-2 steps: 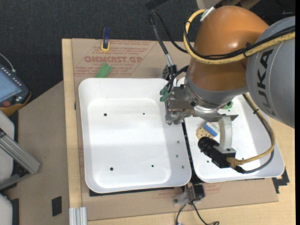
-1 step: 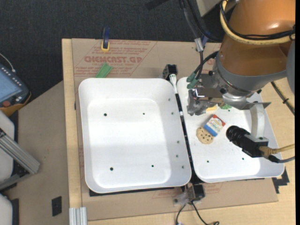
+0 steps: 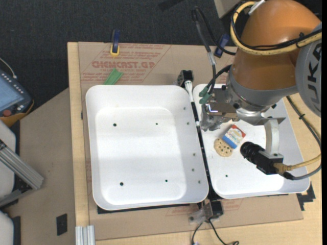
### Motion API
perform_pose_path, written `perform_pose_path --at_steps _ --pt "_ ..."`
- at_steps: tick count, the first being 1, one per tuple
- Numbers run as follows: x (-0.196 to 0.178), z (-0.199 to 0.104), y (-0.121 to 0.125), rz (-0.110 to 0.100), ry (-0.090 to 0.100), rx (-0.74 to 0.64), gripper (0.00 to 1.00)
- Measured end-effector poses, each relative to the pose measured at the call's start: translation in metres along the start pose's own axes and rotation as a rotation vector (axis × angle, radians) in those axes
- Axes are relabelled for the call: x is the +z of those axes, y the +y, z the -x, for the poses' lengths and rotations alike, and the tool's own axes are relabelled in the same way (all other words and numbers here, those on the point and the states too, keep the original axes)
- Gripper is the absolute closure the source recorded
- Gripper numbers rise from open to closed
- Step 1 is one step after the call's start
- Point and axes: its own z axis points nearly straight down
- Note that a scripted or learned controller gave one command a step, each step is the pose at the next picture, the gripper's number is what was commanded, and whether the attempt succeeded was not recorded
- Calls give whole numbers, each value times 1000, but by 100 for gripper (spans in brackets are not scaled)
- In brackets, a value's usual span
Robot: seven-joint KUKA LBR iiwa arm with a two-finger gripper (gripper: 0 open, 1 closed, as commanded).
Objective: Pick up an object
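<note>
My gripper (image 3: 210,120) hangs low over the left part of the right bin (image 3: 245,185), under the big orange wrist band. Its metal fingers point down near the bin's left wall. Just right of and below it lie a round tan cookie-like piece (image 3: 222,147) and a small red, white and blue packet (image 3: 233,137), touching each other on the bin floor. Nothing shows between the fingers. The arm's body hides the upper part of the right bin.
The left bin (image 3: 140,188) sits beside the right one, their rims meeting at a dark seam. Both rest on a cardboard sheet (image 3: 127,60) with a green strip (image 3: 113,76) and a yellow clamp (image 3: 115,49) at its back.
</note>
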Motion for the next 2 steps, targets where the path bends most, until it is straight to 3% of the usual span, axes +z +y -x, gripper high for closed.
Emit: perform_pose_path --at_steps 1,2 --pt "-87 -51 -10 15 4 -8 100" --pt "-82 -48 -10 5 1 -3 0"
